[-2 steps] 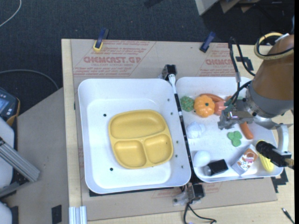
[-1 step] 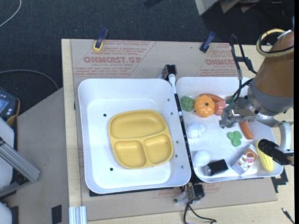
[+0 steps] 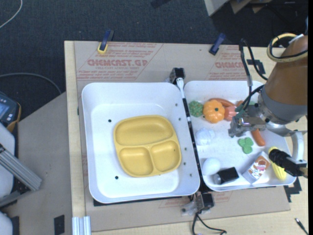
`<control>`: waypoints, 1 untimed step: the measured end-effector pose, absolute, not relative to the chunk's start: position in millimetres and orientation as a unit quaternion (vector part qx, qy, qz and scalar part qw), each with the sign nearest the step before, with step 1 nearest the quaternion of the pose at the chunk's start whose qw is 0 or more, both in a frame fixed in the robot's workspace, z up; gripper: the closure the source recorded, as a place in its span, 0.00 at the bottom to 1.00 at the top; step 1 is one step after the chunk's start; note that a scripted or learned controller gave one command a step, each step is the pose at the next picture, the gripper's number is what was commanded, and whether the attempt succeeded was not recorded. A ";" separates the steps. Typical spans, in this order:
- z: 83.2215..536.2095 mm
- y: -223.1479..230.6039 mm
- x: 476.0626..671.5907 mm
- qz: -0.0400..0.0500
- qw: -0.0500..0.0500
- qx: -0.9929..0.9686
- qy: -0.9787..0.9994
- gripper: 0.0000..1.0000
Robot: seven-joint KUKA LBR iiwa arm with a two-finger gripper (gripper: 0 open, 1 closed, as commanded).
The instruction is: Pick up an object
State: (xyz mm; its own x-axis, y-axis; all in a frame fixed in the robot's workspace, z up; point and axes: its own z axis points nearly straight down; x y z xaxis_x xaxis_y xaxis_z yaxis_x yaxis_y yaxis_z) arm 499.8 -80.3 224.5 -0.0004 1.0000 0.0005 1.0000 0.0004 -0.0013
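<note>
Beside the small orange pumpkin [image 3: 213, 110]: the grey two-finger gripper [image 3: 238, 129] is seen, just right of it.
Fingers: whether apart or together cannot be told.
Left of pumpkin: a green leafy toy [image 3: 196, 108] is laid.

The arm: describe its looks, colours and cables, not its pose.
The arm is a thick rounded body, orange-brown where it enters at the right, with a grey ring below that. Black cables loop along its side, and a yellow-edged loop sits near the top. Its pincer is a small dark grey metal assembly.
</note>
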 end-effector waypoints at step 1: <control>218.9 -73.0 485.2 0.001 0.002 -0.707 -0.707 1.00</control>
State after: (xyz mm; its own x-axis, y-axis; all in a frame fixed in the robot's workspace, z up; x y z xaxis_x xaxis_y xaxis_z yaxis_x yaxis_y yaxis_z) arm 485.2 -73.0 218.9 0.0008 1.0000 0.0013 1.0000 -0.0008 -0.0034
